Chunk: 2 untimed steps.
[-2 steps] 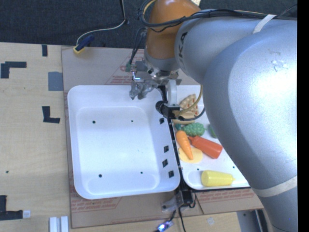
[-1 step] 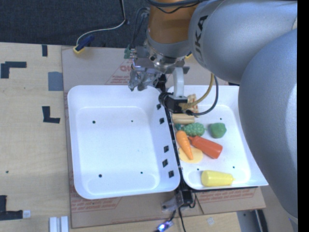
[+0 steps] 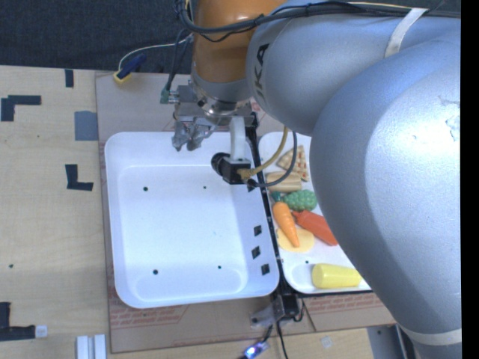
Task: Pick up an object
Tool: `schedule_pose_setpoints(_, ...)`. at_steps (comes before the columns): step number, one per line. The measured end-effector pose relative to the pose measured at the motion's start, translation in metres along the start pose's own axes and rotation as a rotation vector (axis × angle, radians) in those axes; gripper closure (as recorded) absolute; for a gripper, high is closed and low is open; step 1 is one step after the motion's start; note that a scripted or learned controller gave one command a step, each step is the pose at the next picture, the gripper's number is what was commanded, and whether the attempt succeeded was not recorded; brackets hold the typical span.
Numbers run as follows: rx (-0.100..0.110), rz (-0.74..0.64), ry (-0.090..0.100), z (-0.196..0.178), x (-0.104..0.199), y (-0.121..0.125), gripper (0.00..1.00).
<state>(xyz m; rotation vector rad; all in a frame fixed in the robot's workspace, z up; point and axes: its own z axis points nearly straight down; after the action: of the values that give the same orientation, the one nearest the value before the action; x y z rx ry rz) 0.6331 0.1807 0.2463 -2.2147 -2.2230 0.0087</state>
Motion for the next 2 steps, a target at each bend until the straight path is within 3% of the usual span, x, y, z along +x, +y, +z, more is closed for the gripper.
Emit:
schedule_pose_setpoints(1,-0.008,0.0,0.002,-0.03,0.005,0.029,1.0)
schedule_pose_setpoints(2,0.001,-0.001,0.0,0.032,0.055,0.034,1.0)
